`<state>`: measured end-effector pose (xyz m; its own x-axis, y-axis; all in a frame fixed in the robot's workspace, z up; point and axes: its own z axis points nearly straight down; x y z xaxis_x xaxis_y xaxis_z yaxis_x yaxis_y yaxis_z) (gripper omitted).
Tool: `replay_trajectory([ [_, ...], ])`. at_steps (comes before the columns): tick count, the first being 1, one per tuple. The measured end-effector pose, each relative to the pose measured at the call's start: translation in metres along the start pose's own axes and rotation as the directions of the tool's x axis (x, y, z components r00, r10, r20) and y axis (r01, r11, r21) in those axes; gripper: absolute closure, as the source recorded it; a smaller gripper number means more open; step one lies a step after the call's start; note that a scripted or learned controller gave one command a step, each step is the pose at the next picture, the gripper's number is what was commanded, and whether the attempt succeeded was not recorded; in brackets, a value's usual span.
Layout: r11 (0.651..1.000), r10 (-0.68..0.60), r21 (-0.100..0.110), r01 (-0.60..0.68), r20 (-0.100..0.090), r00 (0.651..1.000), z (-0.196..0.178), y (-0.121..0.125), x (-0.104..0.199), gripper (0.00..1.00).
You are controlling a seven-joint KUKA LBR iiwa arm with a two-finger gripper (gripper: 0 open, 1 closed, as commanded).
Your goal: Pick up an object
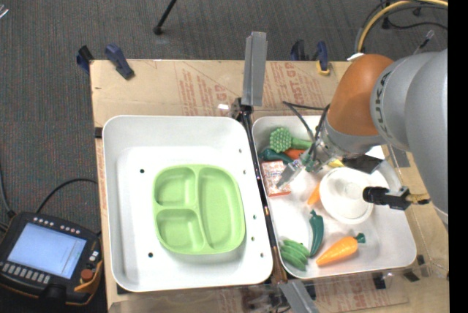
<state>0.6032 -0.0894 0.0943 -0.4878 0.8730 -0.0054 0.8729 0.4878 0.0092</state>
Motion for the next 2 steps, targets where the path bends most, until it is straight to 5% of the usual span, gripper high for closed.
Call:
replay_trajectory([
  [1, 0.999, -0.048, -0.004, 0.048, 0.002, 0.999, -0.001, -0.023, 0.011, 0.0],
  [2, 0.999, 0.044, -0.006, -0.044, 0.003, 0.999, -0.001, -0.048, 0.024, 0.0],
])
